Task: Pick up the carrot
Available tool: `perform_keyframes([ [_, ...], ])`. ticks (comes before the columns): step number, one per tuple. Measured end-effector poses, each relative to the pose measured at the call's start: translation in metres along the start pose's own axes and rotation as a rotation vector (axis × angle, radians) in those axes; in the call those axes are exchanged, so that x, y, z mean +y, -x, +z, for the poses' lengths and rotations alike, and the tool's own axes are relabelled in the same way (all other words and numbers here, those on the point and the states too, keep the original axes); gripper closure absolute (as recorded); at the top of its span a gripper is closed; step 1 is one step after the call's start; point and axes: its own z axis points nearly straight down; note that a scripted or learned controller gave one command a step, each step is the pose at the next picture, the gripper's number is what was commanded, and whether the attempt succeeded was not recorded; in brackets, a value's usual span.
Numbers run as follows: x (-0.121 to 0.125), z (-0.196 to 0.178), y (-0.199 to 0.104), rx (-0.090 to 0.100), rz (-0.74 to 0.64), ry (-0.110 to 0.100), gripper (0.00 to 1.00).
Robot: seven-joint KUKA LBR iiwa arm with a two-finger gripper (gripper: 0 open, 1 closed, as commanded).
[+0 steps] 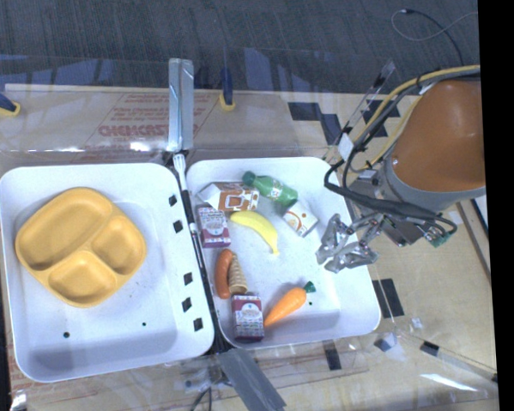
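1 carrot (pixel 286 304): orange, green top, lying tilted near front of right bin (pixel 366 311), beside a small red carton (pixel 247 317). Wood-tone bench (pixel 435 320), dark carpet behind. Right bin also holds banana (pixel 256 229), green bottle (pixel 270 188), cartons; left bin (pixel 42 358) holds yellow divided tray (pixel 80 245). Gripper (pixel 345 247) above right bin's right edge, fingers spread, nothing between them

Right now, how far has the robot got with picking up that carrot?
Nothing looks done yet. The carrot lies on the floor of the right bin, near its front edge beside a small red carton. The gripper hangs over the bin's right side, up and to the right of the carrot and apart from it. Reaching it, gripping it and lifting it are all left.
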Motion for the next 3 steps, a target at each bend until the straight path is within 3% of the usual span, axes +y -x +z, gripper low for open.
perform_keyframes([
  [1,-0.053,0.033,0.013,-0.003,-0.231,-0.001,1.0],
  [2,-0.027,0.016,-0.025,0.0,-0.423,0.001,1.0],
  [3,-0.036,0.009,-0.011,-0.003,-0.726,-0.004,1.0],
])
